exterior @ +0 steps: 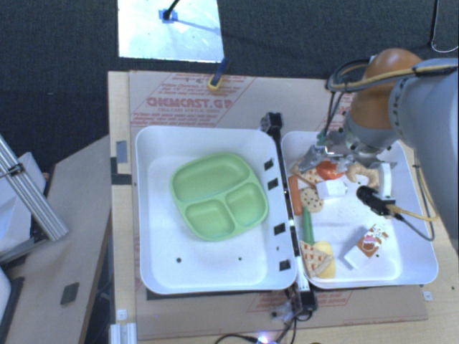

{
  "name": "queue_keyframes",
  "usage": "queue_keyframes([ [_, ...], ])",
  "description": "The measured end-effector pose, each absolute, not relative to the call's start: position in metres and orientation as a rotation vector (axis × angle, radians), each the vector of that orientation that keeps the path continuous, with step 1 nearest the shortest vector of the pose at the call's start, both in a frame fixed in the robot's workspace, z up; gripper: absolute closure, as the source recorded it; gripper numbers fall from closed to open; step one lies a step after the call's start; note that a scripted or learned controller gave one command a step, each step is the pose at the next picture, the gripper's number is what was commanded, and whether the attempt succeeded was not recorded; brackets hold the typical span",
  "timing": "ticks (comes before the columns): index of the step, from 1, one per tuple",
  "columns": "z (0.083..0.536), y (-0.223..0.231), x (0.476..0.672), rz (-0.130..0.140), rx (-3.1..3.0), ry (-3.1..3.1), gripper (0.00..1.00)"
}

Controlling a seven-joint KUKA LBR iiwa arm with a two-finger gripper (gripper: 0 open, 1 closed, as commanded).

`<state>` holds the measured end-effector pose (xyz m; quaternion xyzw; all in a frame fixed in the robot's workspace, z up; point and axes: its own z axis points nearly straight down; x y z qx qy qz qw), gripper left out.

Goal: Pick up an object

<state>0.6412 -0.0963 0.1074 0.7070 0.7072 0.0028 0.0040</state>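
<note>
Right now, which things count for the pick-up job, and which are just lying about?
In play:
gripper, low in the right bin
toy food there: orange piece, cracker, carrot, pizza slice, small carton

Lying about:
left bin
green tray in it
cardboard sheet under the bins

In the right bin (423, 264) you have a scatter of small toy food pieces. A white carton with a red label (367, 244) lies tilted near the front right. A pizza slice (313, 255) and a yellow piece (324, 249) sit touching at the front left corner. A green stick (307, 224) lies along the left wall, with an orange carrot-like stick (294, 193) and a brown cookie (311, 200) farther back. A red piece (330, 170) and a white block (332, 189) lie near the middle back.
</note>
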Motion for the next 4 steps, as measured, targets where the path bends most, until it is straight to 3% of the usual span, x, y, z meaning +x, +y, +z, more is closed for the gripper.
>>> queue_keyframes([
  [1,0.117,-0.097,0.642,0.008,2.215,2.213,1.0],
  [3,0.228,-0.095,0.636,0.008,2.212,2.222,1.0],
  [4,0.217,-0.063,0.594,-0.002,2.216,2.231,1.0],
])
